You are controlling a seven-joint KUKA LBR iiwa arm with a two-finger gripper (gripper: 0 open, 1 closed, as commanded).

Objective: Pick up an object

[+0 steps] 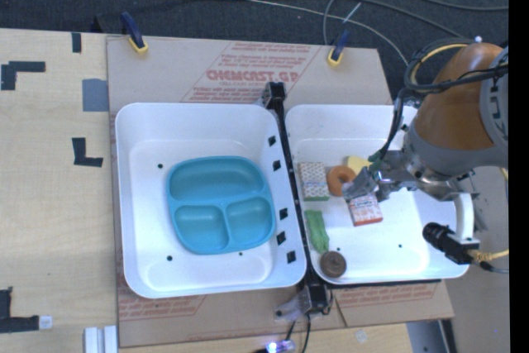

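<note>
So the gripper is down in the right bin, sitting right over the cluster of small stuff near the middle. Honestly can't tell if the jaws are apart or closed, they're just a dark blur from this angle.

Using the red box as the anchor: the gripper tip is just above it, maybe touching its top edge, hard to say. The donut is up and to the left of the box, very close to the tip too. A yellow piece peeks out just past the donut. The patterned box is further left, the green bar is left and a bit below, and the brown disc is below-left, near the bin's front wall. The blue tray is way off left in the other bin.

Nothing looks lifted, so I'd say no pick yet. The target is probably the red box or the donut.

What worries me is how crowded it is there. The tip sits between the box, the donut and the yellow piece, so closing could catch an edge of two things and hold neither, or just shove the box sideways. The box lies flat and tilted, so fingers may slide off it.
</note>
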